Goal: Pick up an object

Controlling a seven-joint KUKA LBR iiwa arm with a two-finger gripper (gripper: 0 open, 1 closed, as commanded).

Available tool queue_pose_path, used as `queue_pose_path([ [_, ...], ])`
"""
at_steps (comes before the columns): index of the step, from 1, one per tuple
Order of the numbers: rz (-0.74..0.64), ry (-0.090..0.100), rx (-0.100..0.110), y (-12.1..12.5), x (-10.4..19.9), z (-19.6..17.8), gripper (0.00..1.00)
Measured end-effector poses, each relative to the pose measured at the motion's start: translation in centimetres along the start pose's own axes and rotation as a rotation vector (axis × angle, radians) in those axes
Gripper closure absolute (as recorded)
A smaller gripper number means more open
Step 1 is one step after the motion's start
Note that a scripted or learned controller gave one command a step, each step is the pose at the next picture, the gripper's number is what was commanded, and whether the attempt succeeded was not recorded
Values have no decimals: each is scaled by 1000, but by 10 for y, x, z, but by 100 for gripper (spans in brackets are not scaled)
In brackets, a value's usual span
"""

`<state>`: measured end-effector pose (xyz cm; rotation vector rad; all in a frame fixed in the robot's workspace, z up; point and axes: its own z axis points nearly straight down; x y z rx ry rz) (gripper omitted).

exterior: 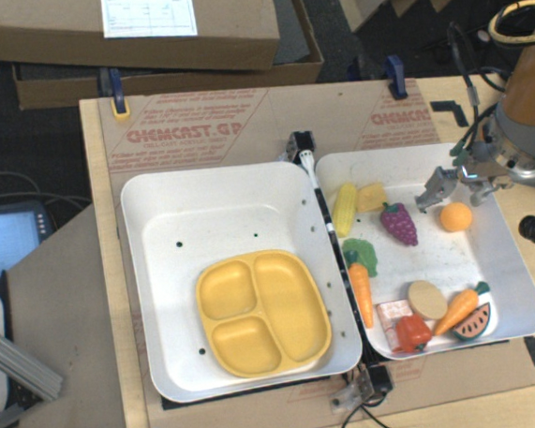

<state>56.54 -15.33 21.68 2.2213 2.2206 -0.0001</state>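
The gripper (442, 187) hangs over the right bin (507, 260), at about one o'clock in it. An orange ball (455, 217) lies just beside the gripper, at five o'clock from it, and the purple grapes (399, 223) lie at eight o'clock from it.

The risk, I think, is a miss: the ball is round and may roll away if one finger touches it first. The food is also crowded, so the gripper may push a neighbour instead.

Whether the jaws are apart or together I cannot tell; nothing is seen between them.
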Motion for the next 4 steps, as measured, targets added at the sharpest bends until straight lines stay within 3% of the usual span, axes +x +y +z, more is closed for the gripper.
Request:
queue_pose_path([
  [1, -3, 4, 9, 27, 26, 135, 0],
  [2, 0, -1, -2, 37, 3, 132, 0],
  [3, 1, 0, -3, 38, 4, 122, 100],
  [4, -8, 1, -11, 51, 73, 25, 100],
])
